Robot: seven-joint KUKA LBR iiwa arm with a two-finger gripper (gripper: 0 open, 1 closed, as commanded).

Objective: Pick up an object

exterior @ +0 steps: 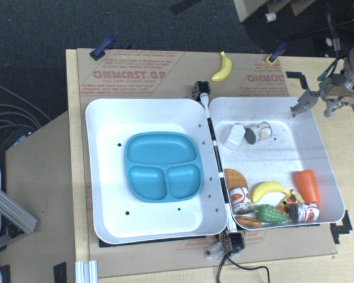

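We see the claw (320, 101) at the upper right corner of the right bin (318, 135), above its rim; its fingers stand spread apart and grip nothing. The objects to pick lie in the right bin: a small can (260, 132) on its side beside a white block (234, 135) near the top, and, along the bottom wall, a yellow banana (269, 190), an orange carrot (307, 186) and a green item (271, 214). The left bin (106, 128) holds a blue divided tray (163, 165). A second banana (222, 68) rests on the tabletop (141, 75) above the bins.
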